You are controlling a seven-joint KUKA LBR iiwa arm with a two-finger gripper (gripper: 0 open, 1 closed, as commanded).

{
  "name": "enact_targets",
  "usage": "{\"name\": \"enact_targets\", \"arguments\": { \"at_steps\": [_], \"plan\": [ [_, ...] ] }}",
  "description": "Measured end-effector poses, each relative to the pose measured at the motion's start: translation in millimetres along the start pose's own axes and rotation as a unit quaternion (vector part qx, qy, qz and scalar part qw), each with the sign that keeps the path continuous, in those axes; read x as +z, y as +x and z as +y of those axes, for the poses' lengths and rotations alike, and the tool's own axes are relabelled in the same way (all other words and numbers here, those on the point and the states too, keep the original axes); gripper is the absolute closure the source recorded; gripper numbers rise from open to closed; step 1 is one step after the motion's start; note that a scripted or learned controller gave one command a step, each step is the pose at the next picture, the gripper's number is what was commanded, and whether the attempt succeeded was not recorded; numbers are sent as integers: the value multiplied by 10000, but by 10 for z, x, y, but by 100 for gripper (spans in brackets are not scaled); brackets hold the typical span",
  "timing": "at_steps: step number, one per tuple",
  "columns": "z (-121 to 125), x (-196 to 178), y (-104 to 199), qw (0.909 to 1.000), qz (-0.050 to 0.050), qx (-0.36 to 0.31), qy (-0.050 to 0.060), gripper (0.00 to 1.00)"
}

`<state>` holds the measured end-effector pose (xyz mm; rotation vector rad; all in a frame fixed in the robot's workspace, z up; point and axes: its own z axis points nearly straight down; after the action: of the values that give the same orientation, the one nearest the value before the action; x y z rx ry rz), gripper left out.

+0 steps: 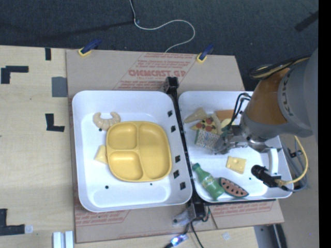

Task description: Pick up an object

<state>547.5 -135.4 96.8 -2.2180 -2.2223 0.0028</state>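
In the right bin (pixel 269 192) lie a pizza slice (pixel 204 122), a small patterned box (pixel 207 138), a yellow cheese square (pixel 236 164), a green bottle (pixel 207 181) and a watermelon slice (pixel 234 186). An orange piece (pixel 224 115) shows at the bin's back. My gripper (pixel 226 140) hangs low over the middle of this bin, just right of the patterned box and above the cheese square. The arm's grey and orange wrist (pixel 269 107) covers the bin's right part.
The left bin (pixel 88 180) holds a yellow divided plate (pixel 138 150), a croissant-shaped pastry (pixel 106 119) and a yellow wedge (pixel 100 154) tucked at the plate's left. A black clip (pixel 170 83) sits between the bins at the back. Cardboard lies under both bins.
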Motion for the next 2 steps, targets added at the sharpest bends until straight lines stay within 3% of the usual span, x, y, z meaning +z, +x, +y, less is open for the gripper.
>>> {"name": "enact_targets", "arguments": {
  "at_steps": [2],
  "plan": [
    [43, -850, -14, 10000, -3, 0, -26, 100]
  ]
}}
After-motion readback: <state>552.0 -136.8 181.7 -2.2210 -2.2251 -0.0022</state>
